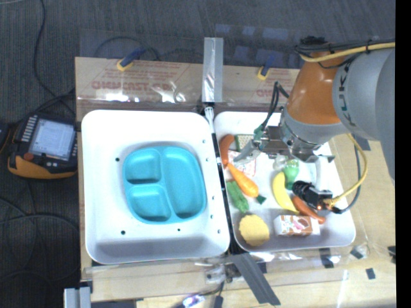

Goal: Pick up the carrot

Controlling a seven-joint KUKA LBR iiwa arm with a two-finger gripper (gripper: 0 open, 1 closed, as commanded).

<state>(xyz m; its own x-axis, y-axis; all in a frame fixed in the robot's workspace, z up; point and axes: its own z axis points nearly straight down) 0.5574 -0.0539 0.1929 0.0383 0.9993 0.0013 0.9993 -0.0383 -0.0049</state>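
While the left bin (96,191) holds one thing, a turquoise plate (164,183) with three compartments that lies near its middle, the right bin (343,226) is crowded with toy food. Along its left wall, from top to bottom, I see a reddish sausage (225,145), the carrot (243,181), a dark green vegetable (238,199) and a yellow round fruit (253,230) like a lemon. More to the right lie a banana (280,192), a small green piece (291,170) just above it, a small packet (296,224) with red and white print near the front wall, and an orange-red piece (307,207) beside the banana, partly under a black part with cables. A small printed card (243,142) lies near the back wall, partly covered by the gripper.

The carrot is orange, short and thick, with no green top that I can tell. It lies at a slant in the left part of the right bin, its upper end toward the bin's left wall and its lower end toward the middle. Its lower left side touches, or nearly touches, the dark green vegetable.

The arm (334,88) comes from the right and hangs over the back part of the right bin. The gripper (246,151) points to the left, just above the carrot. I cannot tell if the fingers are spread or pressed together, and nothing is seen between them.
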